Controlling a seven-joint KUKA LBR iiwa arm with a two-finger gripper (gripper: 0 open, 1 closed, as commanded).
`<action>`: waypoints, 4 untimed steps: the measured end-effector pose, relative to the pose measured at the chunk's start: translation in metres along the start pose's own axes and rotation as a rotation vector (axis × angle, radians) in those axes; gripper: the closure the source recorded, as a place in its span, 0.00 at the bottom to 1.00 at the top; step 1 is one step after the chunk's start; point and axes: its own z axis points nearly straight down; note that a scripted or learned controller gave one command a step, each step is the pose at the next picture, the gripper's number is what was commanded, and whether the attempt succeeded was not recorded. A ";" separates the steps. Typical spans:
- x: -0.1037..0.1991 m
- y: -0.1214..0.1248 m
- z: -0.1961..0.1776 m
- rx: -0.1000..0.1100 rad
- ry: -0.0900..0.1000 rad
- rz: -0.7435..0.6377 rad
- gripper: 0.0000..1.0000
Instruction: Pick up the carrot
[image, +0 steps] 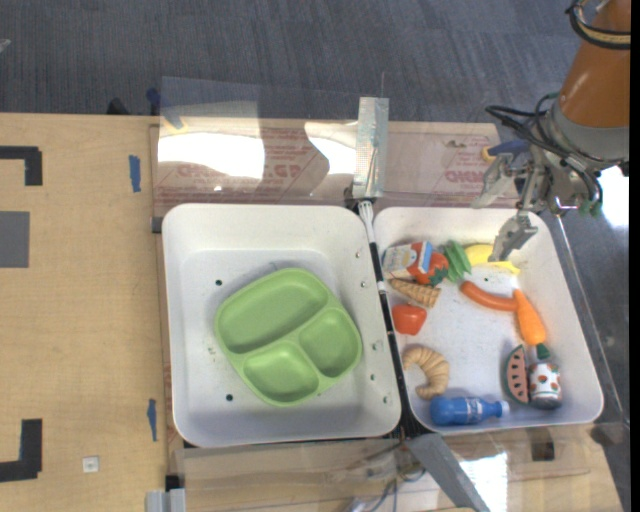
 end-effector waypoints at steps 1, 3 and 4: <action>-0.011 -0.053 0.156 -0.005 0.012 -0.244 0.00; 0.068 -0.048 0.156 0.005 -0.020 -0.459 1.00; 0.110 -0.073 0.168 0.004 -0.007 -1.075 1.00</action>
